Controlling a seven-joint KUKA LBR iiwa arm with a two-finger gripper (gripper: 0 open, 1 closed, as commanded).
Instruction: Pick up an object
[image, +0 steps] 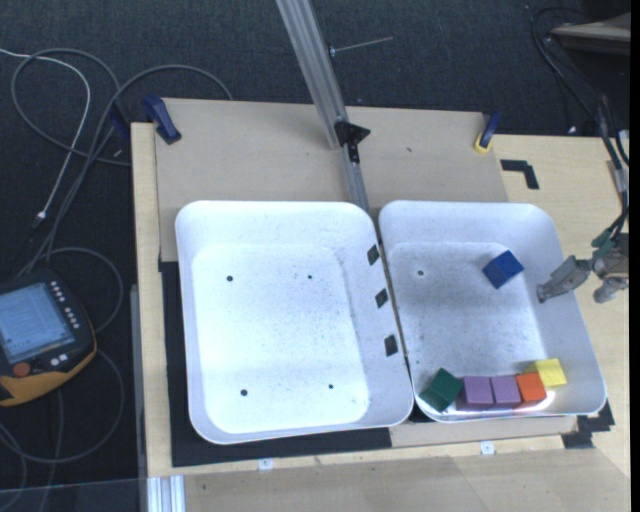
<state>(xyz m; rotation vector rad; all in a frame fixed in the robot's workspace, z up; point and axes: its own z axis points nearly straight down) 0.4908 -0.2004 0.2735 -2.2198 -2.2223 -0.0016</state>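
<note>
A handheld control pendant (35, 335) with a lit screen lies on the dark floor beyond the bench's left edge, among loose cables. On the bench, the left bin (200, 250) shows its speckled white floor with a few small dark dots. A slanted metal pole (318, 75) crosses the bench's far edge and ends between the two bins. The right bin (440, 225) carries the objects: a blue cube (503, 268) sits alone toward its far right corner, tilted, well apart from the rest. Along the bin's near edge runs a row, touching or nearly so: a green block (440, 388), a purple block (480, 390), a second purple block (506, 389), an orange block (530, 386) and a yellow block (550, 373) at the near right corner. At the bin's right edge the gripper (583, 281) hangs with its two fingers spread apart, nothing between them, near the blue cube but not touching it.
</note>
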